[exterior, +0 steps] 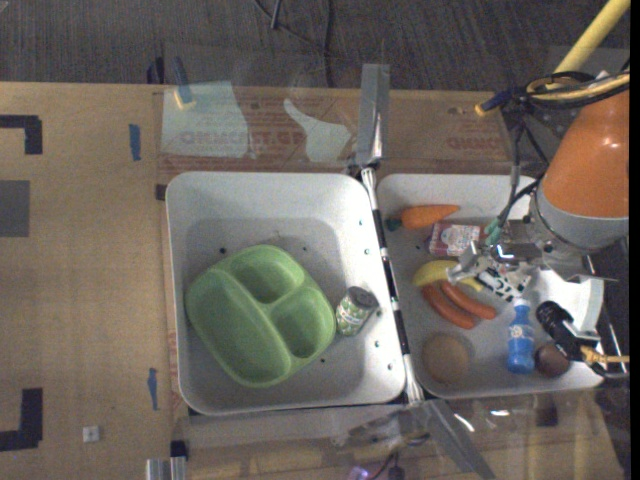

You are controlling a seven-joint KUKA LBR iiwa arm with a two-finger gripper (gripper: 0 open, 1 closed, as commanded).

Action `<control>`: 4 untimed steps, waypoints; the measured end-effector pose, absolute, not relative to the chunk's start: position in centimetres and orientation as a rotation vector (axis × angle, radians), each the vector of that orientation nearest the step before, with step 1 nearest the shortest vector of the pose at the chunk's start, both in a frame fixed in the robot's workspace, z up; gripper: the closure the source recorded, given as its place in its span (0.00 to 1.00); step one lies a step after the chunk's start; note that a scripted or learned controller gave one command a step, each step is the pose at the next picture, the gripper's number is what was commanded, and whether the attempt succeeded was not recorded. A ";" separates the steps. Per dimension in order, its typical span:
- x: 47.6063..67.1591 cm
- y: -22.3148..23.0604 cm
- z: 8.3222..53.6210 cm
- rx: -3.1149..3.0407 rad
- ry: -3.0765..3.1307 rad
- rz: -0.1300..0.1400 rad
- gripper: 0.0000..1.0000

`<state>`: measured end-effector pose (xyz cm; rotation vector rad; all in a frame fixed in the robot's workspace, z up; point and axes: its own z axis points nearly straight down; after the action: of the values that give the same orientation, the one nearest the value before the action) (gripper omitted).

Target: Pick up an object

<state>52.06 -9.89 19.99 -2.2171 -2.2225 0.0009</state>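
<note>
1. The surface (80, 268) carried two white bins side by side. The left bin (190, 203) held a green divided plate (258, 313) and, just beside the plate's right edge, a small tin can (354, 311) tipped on its side.
2. The right bin (400, 193) was the crowded one, and the arm (590, 173) hung over its right half from where I stood.
3. The gripper (490, 263) sat low over the middle of that bin, above the yellow banana (432, 271) and the two red sausages (458, 305). Too much metal and cable was jumbled there for me to tell how it was set, and I saw nothing held in it.
4. I judged the sausages or the banana to be the likeliest target. They looked like toy food: light, fairly stiff, smooth and a bit slippery. The sausages lay touching each other, so a pinch across one narrow body risked nudging its twin.
5. The carrot (428, 214) lay apart near the far wall, tapered, best taken at its thick middle.
6. The pink packet (453, 238) just below it looked flat and hard to get under.
7. The brown round fruit (446, 356) near the front wall might roll away.
8. The blue bottle (519, 340) looked light and tippy; its waist seemed the spot.
</note>
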 end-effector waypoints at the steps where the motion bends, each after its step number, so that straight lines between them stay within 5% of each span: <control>1: 54.7 -15.4 12.8 -2.200 -2.246 -0.003 0.00; 2: 58.8 -18.5 11.3 -2.217 -2.285 -0.034 0.00; 3: 59.2 -20.1 10.8 -2.161 -2.327 -0.040 0.00; 4: 59.6 -20.3 12.5 -2.171 -2.339 -0.049 1.00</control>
<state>59.63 -20.34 12.51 -2.1708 -2.3392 -0.0488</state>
